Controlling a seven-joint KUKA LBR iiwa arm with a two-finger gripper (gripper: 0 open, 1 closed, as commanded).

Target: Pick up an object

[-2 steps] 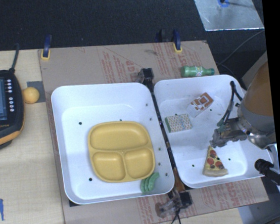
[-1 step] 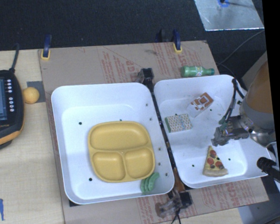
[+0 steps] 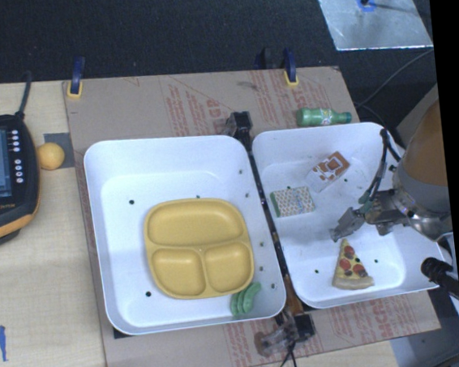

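Over on the left bin (image 3: 116, 231) sits a yellow divided tray (image 3: 198, 246) with a green toy (image 3: 246, 299) touching its lower right corner. Right bin (image 3: 290, 144) has a pizza slice toy (image 3: 352, 267), a green patterned card (image 3: 293, 201) and a small orange-and-white packet (image 3: 331, 168). Tool (image 3: 350, 225) hovers just above the pizza slice, nothing in it, and honestly I can't tell how far it's open. Green bottle (image 3: 323, 116) lies on the tabletop (image 3: 30, 305) behind that bin.

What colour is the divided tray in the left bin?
Yellow; the divided tray shows plainly in the camera view.
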